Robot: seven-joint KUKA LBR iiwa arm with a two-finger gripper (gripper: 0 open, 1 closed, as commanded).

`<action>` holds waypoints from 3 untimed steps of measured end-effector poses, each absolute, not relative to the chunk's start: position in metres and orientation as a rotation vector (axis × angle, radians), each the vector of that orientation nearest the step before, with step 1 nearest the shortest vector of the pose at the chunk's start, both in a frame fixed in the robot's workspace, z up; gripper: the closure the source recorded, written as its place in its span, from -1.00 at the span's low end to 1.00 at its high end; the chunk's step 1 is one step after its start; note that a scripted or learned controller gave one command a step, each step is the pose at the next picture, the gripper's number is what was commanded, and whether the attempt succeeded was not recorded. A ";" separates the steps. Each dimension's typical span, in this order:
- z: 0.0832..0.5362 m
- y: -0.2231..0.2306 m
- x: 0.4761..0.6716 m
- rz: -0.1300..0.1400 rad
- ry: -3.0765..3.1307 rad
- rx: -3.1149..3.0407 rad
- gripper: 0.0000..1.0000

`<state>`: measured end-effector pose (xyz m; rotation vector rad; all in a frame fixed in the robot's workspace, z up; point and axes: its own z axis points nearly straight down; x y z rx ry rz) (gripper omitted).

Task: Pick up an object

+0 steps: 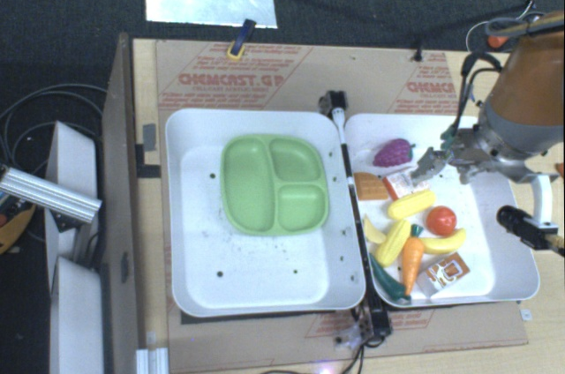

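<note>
Camera view shows my end effector (439, 159) low over the right bin (508, 275), near its back wall; I cannot tell its state, and nothing shows in its grasp, so I judge the pick not yet made; the toys lie heaped toward the divider: purple grapes (393, 153), yellow corn (411, 205), red tomato (441, 219), orange carrot (411, 256); the bin's right half lies bare, giving room to move; the left bin (199, 275) carries the green plate (273, 185), well apart from me.
</note>
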<state>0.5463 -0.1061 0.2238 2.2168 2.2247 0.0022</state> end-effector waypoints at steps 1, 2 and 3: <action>0.079 -0.104 0.534 -0.001 2.223 2.223 -1.00; 0.095 -0.104 0.536 0.004 2.222 2.218 1.00; 0.095 -0.104 0.535 0.003 2.222 2.218 -1.00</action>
